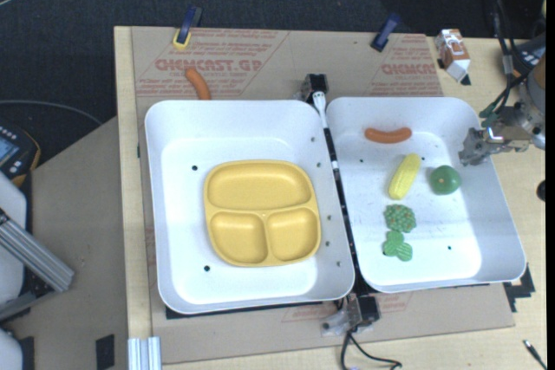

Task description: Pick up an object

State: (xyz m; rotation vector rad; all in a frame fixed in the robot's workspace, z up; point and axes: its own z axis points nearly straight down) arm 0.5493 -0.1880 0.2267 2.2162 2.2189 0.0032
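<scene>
Currently the gripper [475, 147] sits at the right bin's [460, 260] right rim, nothing visibly held; can't tell how it's set. Right bin contents: sausage [388, 134] near the top, corn cob [403, 176] below it, green ball [445, 179] just right of the corn and nearest the gripper, broccoli [399, 217] and a green toy [398, 249] lower down. Left bin [173, 186] holds a yellow divided tray [260, 212]. Another sausage [199, 83] lies on the board above the left bin.

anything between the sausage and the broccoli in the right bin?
Yes: the corn cob lies between the sausage and the broccoli in the camera view.
</scene>
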